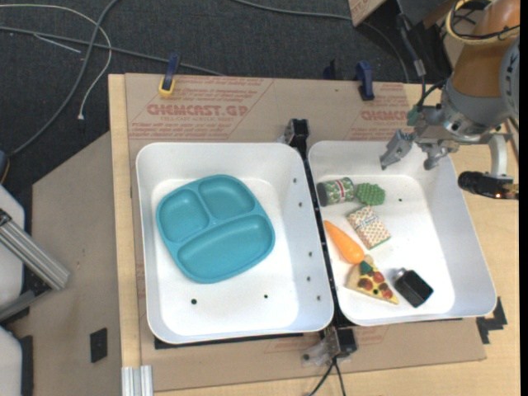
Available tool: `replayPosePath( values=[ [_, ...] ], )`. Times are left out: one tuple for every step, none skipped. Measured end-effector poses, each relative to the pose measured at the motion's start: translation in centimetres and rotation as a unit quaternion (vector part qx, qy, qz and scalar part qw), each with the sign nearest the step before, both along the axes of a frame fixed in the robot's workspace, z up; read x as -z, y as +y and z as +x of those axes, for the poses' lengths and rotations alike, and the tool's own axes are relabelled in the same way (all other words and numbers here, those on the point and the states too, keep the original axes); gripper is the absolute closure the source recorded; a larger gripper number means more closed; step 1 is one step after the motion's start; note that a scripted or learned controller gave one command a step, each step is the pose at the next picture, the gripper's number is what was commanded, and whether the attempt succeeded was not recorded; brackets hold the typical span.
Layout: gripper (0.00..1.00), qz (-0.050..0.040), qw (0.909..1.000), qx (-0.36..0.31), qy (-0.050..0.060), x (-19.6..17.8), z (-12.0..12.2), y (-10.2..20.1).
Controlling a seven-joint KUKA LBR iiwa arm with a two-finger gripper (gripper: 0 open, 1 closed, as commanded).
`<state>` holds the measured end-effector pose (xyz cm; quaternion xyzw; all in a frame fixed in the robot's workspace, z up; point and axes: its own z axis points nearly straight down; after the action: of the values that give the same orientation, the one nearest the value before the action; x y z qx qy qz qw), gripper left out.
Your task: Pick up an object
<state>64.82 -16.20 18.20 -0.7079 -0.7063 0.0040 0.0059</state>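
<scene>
**Mia:** Why is the gripper (pixel 410 151) up at the back edge of the right bin (pixel 462 221)?

**Sam:** It hangs there with its 2 fingers spread apart and nothing between them. I think it is getting ready to go down.

**Mia:** Where are the toys?

**Sam:** All in that bin: a green can (pixel 336 190), a bumpy green toy (pixel 370 194), a checked block (pixel 369 226), a carrot (pixel 344 242), a pizza slice (pixel 371 282) and a black block (pixel 413 287). The left bin (pixel 157 304) holds a blue tray (pixel 215 227).

**Mia:** Which is easiest?

**Sam:** Maybe the can or the bumpy toy. They are nearest.
</scene>
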Motion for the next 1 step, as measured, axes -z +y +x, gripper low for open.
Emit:
replayPosePath(
  values=[
    [0.00, -0.0012, 1.0000, -0.001, -0.007, -0.76, 0.32, 0.02]
  ],
)
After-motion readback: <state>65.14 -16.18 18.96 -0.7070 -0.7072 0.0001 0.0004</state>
